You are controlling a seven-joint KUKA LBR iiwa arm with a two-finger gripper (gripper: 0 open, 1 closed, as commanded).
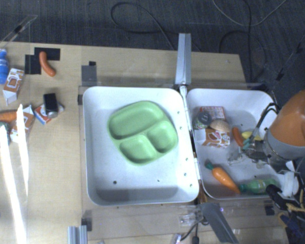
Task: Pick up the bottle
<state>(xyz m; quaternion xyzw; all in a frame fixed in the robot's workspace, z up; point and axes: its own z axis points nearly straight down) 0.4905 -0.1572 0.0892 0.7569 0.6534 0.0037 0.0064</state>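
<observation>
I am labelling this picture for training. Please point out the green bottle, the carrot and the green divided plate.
Green bottle [255, 187], camera view, on the middle of its body.
Carrot [224, 179], camera view, on the middle of its orange body.
Green divided plate [123, 122], camera view, on its upper left rim.

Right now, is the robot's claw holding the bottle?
Gripper: over the right bin, open or shut cannot be told. The green bottle lies on the bin floor, not held.
</observation>
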